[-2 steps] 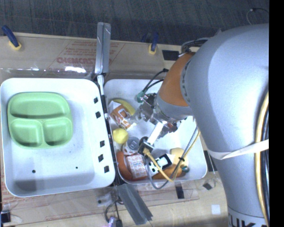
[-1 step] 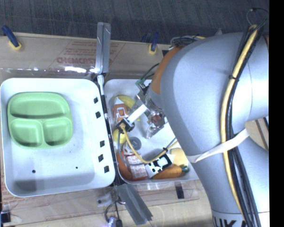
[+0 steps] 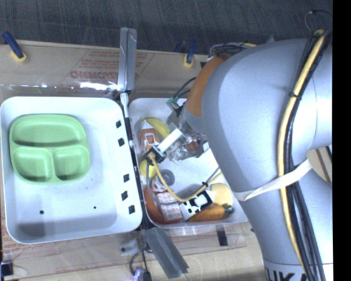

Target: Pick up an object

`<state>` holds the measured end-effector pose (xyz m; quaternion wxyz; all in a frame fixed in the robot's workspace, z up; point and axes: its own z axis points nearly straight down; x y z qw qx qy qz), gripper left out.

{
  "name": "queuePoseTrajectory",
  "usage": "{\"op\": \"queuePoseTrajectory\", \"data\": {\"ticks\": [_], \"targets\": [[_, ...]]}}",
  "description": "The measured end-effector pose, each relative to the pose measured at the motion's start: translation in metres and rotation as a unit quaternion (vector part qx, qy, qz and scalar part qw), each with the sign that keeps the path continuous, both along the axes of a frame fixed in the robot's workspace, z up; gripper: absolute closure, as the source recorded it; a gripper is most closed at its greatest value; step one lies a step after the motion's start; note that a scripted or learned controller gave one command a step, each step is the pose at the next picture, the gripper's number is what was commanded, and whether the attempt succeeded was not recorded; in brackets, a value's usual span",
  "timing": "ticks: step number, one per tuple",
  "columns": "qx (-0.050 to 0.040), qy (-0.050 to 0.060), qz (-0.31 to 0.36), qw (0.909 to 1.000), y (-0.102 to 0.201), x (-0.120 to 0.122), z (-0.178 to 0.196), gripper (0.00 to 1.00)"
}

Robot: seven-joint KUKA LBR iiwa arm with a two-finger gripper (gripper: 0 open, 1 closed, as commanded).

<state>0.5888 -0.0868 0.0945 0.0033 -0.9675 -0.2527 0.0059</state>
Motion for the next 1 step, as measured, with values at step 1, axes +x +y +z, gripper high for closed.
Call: {"op": "queuePoseTrajectory", "data": {"ticks": [1], "targets": [[-0.0023, -0.004, -0.101, 0.9949, 0.0244, 0.001, 0.1303, 1.0]]}}
